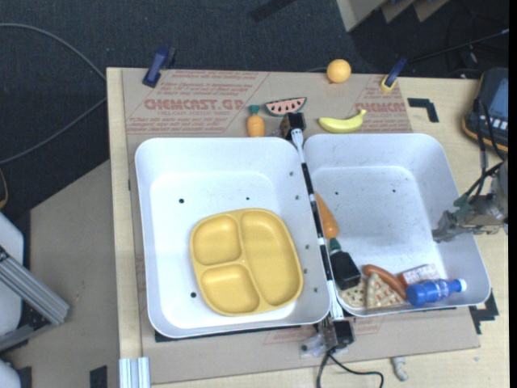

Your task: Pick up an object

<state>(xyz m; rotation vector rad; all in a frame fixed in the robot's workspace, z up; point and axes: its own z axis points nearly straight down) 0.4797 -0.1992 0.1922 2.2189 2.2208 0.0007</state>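
Note:
The right bin (380, 192) holds several objects along its left and front sides. An orange carrot (325, 215) lies against the left wall, with a black block (343, 268) below it. At the front sit a waffle-like slice (373, 292), a hot dog (386, 276) and a blue bottle with a white label (432, 289). My gripper (457, 221) is a grey shape at the bin's right rim, well to the right of and above these objects, with nothing visibly in it.
The left bin (161, 184) carries a yellow divided plate (245, 260). Behind the bins on the board lie a banana (341, 122), a watermelon slice (287, 105), a small orange fruit (256, 125) and an orange ball (339, 71). Blue clamps (157, 67) grip the board's back edge.

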